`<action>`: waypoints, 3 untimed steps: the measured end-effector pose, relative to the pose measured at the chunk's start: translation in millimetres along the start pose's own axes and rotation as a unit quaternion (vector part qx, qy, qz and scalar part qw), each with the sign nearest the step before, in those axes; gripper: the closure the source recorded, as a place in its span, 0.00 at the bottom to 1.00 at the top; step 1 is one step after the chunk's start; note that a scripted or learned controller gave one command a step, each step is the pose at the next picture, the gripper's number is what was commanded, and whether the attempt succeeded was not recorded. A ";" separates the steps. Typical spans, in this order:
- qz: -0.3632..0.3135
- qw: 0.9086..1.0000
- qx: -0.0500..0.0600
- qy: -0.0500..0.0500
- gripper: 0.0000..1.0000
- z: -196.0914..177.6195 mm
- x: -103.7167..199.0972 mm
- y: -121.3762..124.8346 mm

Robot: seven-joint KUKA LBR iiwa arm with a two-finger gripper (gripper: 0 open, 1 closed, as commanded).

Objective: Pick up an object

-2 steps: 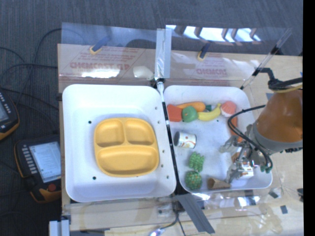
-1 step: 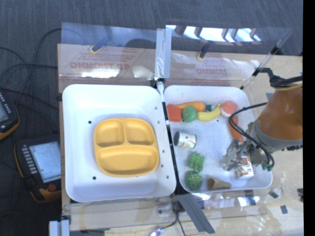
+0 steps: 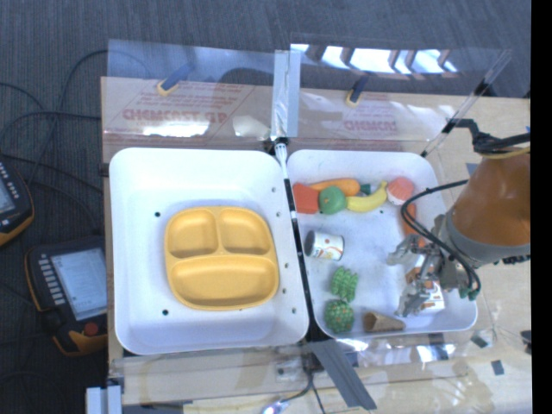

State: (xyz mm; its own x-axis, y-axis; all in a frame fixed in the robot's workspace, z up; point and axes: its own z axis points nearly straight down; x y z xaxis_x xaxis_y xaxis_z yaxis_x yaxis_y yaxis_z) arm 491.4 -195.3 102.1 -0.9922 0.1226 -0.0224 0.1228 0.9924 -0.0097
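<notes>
Fingers (image 3: 417, 280) spread wide, holding nothing, low in your right bin (image 3: 379, 231) | small box (image 3: 429, 296) lies between them | yellow tray (image 3: 222, 255) sits in left bin (image 3: 138, 231)

right bin (image 3: 376, 161): food crowds back wall, cup (image 3: 326, 245) left | middle floor open | left bin (image 3: 138, 231): yellow tray (image 3: 222, 256) fills centre

You see red lettering on the cardboard panels (image 3: 185, 110) along the bins' far edge, too blurred and glared to read. The small can (image 3: 326, 245) carries an illegible label.
</notes>
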 end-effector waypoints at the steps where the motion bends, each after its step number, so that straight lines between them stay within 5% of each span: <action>1: 0.055 0.998 -0.004 0.004 0.00 10.5 2.5 -0.2; 2: 0.054 0.999 -0.003 0.001 1.00 0.3 0.1 0.1; 3: 0.054 0.999 -0.003 0.001 0.00 0.3 0.2 0.1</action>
